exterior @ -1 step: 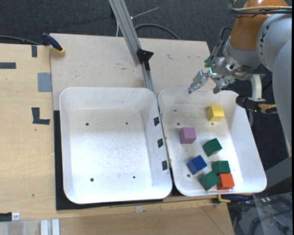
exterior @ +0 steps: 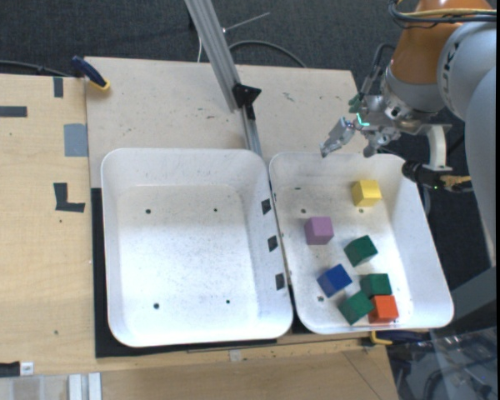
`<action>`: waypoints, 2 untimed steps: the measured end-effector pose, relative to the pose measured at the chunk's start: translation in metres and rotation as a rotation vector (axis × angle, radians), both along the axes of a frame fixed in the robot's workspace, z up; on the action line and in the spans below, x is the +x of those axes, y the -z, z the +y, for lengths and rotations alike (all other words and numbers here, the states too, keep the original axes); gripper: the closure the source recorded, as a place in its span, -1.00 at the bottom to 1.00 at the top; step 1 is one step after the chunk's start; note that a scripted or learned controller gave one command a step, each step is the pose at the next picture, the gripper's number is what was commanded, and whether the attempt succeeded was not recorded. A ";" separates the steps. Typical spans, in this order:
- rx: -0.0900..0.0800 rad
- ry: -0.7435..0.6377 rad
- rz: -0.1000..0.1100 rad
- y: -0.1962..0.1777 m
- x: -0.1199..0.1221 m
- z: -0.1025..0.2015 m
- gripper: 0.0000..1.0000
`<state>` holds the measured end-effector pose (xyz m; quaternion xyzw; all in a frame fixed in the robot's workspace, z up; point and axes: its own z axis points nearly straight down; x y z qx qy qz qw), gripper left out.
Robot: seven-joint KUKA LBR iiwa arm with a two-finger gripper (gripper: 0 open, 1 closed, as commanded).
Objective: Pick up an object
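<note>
Right bin (exterior: 417, 223) — held six loose blocks: yellow block (exterior: 367, 192) nearest the far rim, purple block (exterior: 319, 230) mid-floor, the rest bunched at the near corner. Gripper (exterior: 355, 140) hung over the far rim, fingers spread, gripping nothing — likely poised to descend on a block

Six small blocks sit in the right bin: yellow block (exterior: 367, 192) up top, purple block (exterior: 319, 230) below it, a green block (exterior: 361, 249), blue block (exterior: 334, 280), and two green blocks (exterior: 376, 285) touching the orange block (exterior: 385, 308).
</note>
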<state>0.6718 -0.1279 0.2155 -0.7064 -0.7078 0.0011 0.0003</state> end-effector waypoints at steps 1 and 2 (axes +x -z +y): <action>0.001 0.000 0.006 0.064 0.004 0.000 -1.00; 0.000 0.000 0.007 0.118 0.002 0.000 -1.00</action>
